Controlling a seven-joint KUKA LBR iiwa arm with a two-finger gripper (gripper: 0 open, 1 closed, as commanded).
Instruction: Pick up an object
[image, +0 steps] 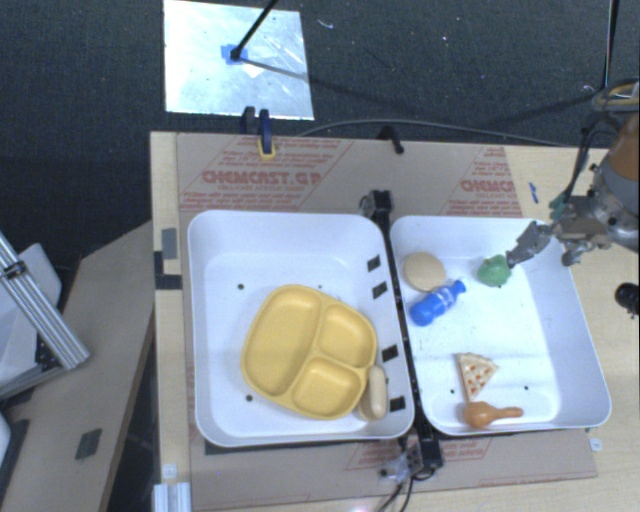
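Touching the fingers (527, 246): green object (493, 270).

Right bin (570, 330): centre and right half of the floor are bare, widest way in. Obstacles sit along the left and front: tan round piece (424, 269) and blue bottle (436, 302) near the divider (398, 320), pizza slice toy (477, 373) and orange drumstick-like toy (488, 412) by the front wall. Green object (493, 271) sits at the back, just at the claw (527, 246) tip.

Left bin (215, 330): yellow divided tray (310, 350) takes most of the floor, beige oblong piece (375, 391) against its right corner. Free strip along the back and left walls.
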